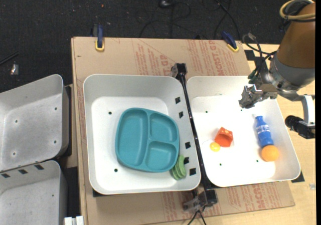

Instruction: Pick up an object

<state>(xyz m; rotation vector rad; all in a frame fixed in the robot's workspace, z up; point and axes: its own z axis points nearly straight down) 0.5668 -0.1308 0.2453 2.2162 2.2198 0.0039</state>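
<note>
The right bin [220,179] holds a blue bottle [262,131], an orange ball [270,153] touching its near end, an orange-red block [224,137] and a small yellow piece [214,147]. My gripper [247,98] hangs over the far right part of that bin, above and just left of the bottle's far end. Nothing shows between its dark fingers, and I cannot make out their spacing. The left bin [100,119] carries a teal divided plate [147,139] with a green object [178,168] at its near right edge.
A black divider [186,114] runs between the two bins. Both bins rest on a cardboard sheet [150,51] clamped at the back. Two spare white bins [30,114] lie off to the left. Cables trail across the dark floor behind.
</note>
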